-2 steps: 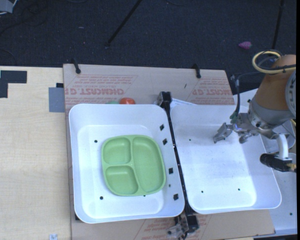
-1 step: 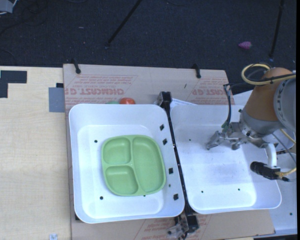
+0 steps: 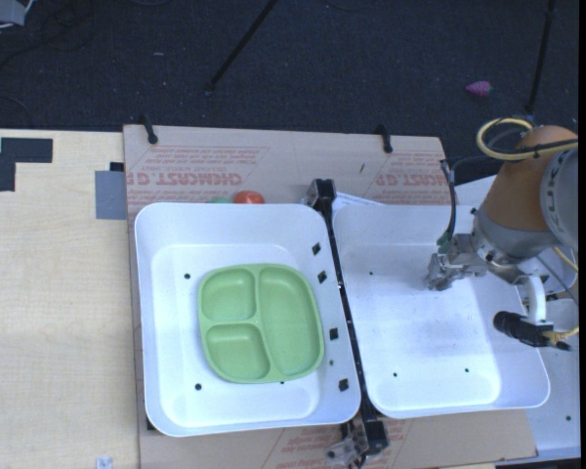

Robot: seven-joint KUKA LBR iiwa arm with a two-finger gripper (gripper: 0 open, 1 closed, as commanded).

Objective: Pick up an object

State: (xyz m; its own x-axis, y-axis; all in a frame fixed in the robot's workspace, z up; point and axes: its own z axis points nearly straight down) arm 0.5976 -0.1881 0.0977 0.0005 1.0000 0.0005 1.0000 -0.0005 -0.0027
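The green divided plate [image 3: 261, 321] lies flat in the left bin [image 3: 166, 233], looks light, stiff and slick, best pinched at its raised rim; the gripper [image 3: 447, 270], well right of the plate, hovers over the right bin [image 3: 527, 389]; its state I cannot tell

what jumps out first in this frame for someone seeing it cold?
The green divided plate lying flat in the left bin draws the eye first, bright against the white. Next is the arm's orange band at the right edge, with the claw low over the right bin. A small red-orange object peeks out just behind the left bin's far rim, on the cardboard.
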